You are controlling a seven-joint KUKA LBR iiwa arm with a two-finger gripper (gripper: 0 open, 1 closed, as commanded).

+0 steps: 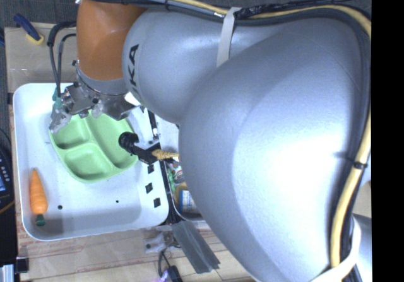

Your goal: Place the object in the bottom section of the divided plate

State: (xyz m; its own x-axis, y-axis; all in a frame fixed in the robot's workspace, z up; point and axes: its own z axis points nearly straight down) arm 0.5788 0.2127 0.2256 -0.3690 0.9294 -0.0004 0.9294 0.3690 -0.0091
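Trouble could start at the green divided plate (95,151), which sits in the left white bin (25,142), left of the middle of the frame. The gripper (68,109) hangs over the plate's upper left edge, under the orange band of the big grey arm (265,135). I cannot tell if the jaws are spread or pressed together, because the wrist hides them, and I cannot see anything held in them. The one loose thing I can pick out is a toy carrot (38,193), lying flat in the lower left corner of the same bin, well apart from the plate and from the gripper. I think this may be the object to place, but I am not sure. If it is, the gripper is over the wrong spot and could close on nothing, or bump the plate's rim and push the plate around. The carrot lies near the bin wall, so the jaws could hit the wall when they reach for it. It is also long and round, so it could roll or slip out. The plate has sections side by side, so a drop that is a little off could land in the wrong one. The right bin (165,208) is mostly hidden by the arm.
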